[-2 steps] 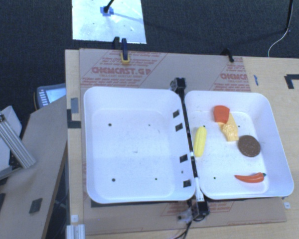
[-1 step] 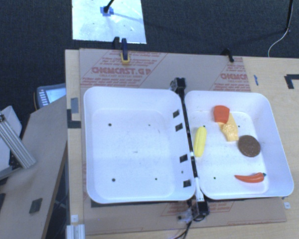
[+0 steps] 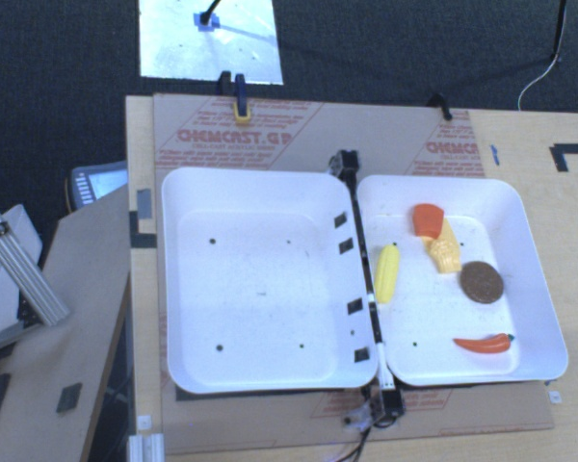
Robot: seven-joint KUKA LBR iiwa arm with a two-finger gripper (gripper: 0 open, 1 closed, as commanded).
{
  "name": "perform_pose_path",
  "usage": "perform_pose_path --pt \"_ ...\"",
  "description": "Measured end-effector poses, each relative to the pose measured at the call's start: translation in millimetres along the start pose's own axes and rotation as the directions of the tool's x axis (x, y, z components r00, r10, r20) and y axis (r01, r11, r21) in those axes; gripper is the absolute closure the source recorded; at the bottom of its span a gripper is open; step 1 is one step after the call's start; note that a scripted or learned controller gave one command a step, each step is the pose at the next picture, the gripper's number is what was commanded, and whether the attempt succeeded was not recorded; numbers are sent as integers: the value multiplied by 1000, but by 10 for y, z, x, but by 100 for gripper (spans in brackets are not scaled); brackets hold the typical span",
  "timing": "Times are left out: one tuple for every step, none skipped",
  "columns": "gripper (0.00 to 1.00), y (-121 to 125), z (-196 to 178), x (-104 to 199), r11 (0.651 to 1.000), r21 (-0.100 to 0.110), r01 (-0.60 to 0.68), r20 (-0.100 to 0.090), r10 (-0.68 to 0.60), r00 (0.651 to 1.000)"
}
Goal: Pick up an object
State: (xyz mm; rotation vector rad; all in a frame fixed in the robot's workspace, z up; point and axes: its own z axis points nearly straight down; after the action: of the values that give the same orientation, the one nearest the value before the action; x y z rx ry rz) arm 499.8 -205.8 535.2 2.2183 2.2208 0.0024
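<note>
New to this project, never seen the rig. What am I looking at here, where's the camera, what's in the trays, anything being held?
This is one fixed camera above a workbench, looking down at a slant. The bench carries two shallow white bins side by side: the left bin and the right bin. A grey robot arm with a two-finger gripper normally reaches in from the right side to pick one item up.

The right bin holds five small toy foods: a yellow corn cob near the divider, an orange-red block touching a pale yellow piece, a brown round disc, and a red chili pepper toward the front.

All five items lie loose on the bin floor.
</note>
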Motion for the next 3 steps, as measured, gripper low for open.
perform_pose_path --pt "0 -130 -1 1 1000 0 0 0 0 1000" --pt "100 -120 -120 -1 1000 -6 3 2 -3 1000" --pt "0 -121 -116 0 1000 -5 3 2 -3 1000"
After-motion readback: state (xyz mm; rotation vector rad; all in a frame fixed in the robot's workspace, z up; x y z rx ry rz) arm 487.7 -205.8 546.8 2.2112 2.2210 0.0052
